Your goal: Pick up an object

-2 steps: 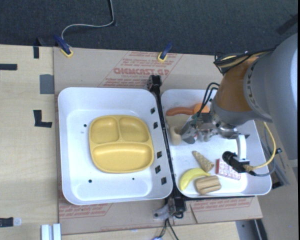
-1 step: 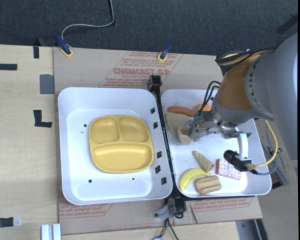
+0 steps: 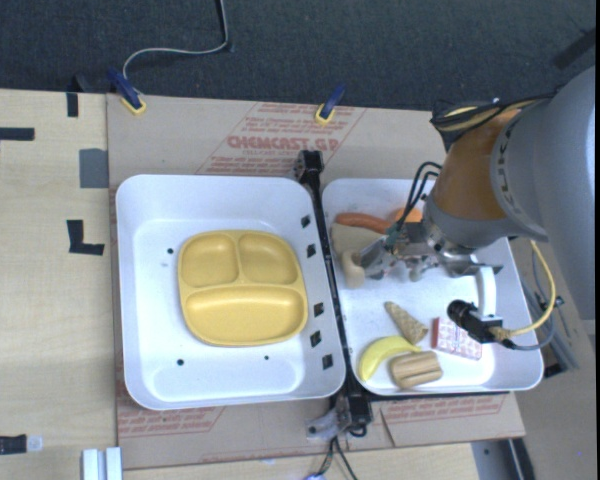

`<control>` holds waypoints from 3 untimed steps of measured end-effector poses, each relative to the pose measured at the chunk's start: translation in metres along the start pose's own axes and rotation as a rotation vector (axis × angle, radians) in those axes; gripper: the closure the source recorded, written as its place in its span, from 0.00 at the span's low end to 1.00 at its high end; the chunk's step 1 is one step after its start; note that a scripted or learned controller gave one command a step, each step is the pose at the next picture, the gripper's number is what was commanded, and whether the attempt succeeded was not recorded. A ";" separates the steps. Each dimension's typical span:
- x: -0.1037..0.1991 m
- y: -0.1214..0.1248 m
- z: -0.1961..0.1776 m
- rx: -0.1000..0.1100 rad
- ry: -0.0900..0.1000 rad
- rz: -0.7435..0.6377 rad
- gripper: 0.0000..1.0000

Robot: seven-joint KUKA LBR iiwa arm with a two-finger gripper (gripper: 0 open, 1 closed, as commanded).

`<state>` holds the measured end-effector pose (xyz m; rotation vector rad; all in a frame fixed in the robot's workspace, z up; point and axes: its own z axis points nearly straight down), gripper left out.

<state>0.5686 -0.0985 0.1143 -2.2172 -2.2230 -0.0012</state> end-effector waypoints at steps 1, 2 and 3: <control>-0.009 0.042 0.026 -0.004 0.000 -0.001 0.00; -0.009 0.043 0.015 -0.010 -0.001 -0.001 1.00; 0.076 0.003 -0.100 -0.002 -0.001 0.000 1.00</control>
